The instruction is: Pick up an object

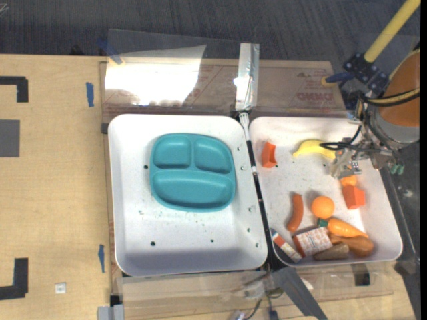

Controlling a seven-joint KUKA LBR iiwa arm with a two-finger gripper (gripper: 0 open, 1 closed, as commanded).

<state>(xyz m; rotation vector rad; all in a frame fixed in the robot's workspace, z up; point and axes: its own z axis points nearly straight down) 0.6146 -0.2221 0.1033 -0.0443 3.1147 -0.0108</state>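
My gripper (345,163) hangs over the upper right part of the right bin (393,245), below the orange-banded wrist (405,92). A yellow banana (309,149) lies just left of it, with its right end close to the gripper. An orange block (353,195) sits directly below the gripper, in front of it in the view. Further down lie an orange ball (323,207), a reddish sausage (295,212), a carrot (347,229), a brown bread-like piece (359,247) and a small printed box (313,240). Another orange block (268,154) stands near the bin's left wall.
The left bin (133,245) holds a teal divided plate (193,171). A small red and white item (286,247) lies at the right bin's front left corner. Cables and a yellow rod (395,24) run beside the arm at the upper right.
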